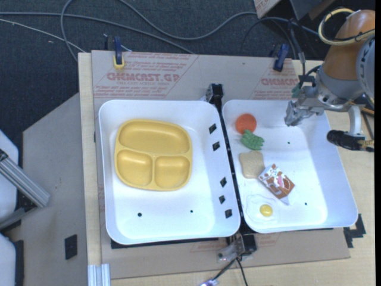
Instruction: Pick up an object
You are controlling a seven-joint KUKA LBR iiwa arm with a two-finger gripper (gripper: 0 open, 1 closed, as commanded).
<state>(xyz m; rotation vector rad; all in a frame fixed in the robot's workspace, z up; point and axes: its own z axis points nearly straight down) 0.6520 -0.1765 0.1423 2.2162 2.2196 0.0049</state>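
At twelve o'clock in the right bin (333, 177), jaws (293, 120) hang, state cannot be told, nothing seen between; orange ball (245, 123) lies at nine o'clock of them, near.

Seemingly "CHEMCAST GP" on backing board (146, 76)

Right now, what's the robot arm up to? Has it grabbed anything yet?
Gripper over right bin's far end, nothing seen in it. Orange ball, green toy, snack packet all lying untouched. Yellow tray in left bin. Nothing blocking.
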